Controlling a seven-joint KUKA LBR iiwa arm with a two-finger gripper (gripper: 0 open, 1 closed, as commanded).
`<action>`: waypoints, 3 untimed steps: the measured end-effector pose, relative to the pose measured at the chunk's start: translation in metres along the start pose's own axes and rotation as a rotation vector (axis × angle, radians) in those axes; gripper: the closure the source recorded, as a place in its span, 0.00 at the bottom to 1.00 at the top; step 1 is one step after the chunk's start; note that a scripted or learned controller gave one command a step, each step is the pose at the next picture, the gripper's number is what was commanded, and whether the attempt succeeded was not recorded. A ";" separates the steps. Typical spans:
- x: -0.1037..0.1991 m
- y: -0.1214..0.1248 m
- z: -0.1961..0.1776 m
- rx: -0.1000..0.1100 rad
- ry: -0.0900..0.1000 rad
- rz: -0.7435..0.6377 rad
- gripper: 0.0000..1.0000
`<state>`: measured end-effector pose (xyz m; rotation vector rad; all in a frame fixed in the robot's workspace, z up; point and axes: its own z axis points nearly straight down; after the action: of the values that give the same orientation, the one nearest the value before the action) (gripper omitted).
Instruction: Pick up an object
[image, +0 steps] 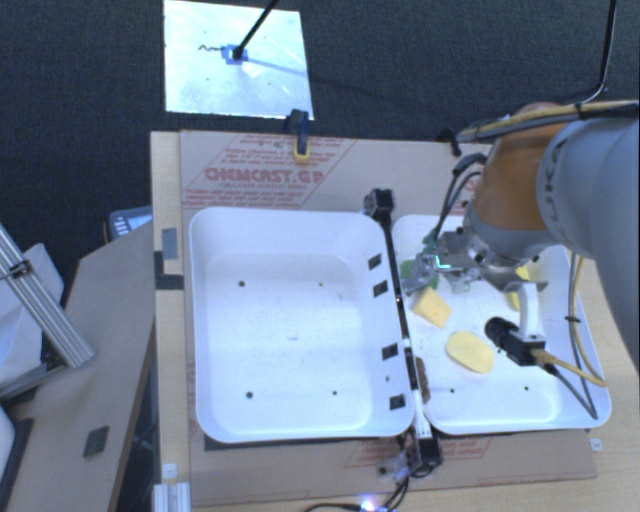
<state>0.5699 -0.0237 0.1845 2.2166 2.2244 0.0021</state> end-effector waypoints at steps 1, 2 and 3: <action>0.000 0.001 -0.011 -0.003 0.000 -0.005 1.00; 0.029 -0.082 0.000 0.008 0.002 0.001 1.00; 0.083 -0.005 0.000 -0.006 0.001 -0.006 1.00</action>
<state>0.5648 0.0589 0.1848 2.2075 2.2288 0.0096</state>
